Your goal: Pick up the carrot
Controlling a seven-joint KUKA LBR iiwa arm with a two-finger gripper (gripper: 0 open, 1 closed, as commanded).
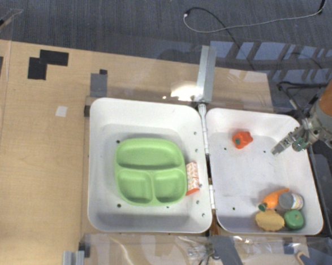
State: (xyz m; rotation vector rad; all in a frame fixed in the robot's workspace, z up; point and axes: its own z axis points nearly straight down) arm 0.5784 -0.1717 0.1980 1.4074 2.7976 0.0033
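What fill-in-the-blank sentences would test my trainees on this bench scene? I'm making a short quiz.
1. The green plate lies in the ____ bin.
2. The carrot lies in the right bin, in its near-____ corner, beside a can.
3. The gripper hovers over the ____ bin, apart from the carrot.
4. The plate has ____ compartments.

Missing words: left; right; right; three
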